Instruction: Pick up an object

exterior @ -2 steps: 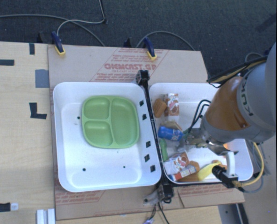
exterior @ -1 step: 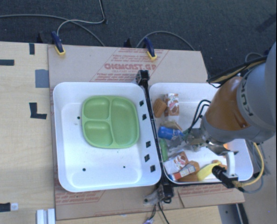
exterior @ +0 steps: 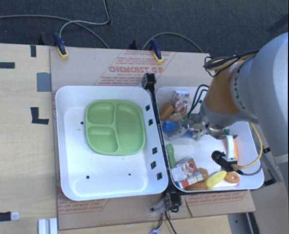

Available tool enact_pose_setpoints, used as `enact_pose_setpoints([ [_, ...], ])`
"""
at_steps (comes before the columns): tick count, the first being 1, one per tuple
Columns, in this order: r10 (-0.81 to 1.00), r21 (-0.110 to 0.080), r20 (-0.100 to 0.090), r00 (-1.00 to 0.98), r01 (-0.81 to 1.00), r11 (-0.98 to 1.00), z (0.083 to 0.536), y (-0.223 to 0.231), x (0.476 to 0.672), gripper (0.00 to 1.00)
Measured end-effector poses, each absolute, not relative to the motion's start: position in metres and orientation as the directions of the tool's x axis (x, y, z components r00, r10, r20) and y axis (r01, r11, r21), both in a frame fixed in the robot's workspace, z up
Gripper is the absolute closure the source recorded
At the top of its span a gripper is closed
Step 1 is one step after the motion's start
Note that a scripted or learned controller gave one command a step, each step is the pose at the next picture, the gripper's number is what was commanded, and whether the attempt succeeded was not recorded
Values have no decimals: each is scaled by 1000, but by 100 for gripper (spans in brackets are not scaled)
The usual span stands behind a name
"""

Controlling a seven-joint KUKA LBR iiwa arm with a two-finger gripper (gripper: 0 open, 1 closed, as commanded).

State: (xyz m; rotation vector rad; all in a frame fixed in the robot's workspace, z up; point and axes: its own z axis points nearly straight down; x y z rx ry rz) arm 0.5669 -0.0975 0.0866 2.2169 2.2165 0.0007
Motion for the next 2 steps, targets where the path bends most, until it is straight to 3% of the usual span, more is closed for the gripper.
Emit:
enact_pose_setpoints([
  [1, 1000, 3, -2, -1, 1000, 1, 86, -102, 611, 0],
  [2, 1000, -53, 0, -1, 999, 1, 87, -105, 657, 0],
])
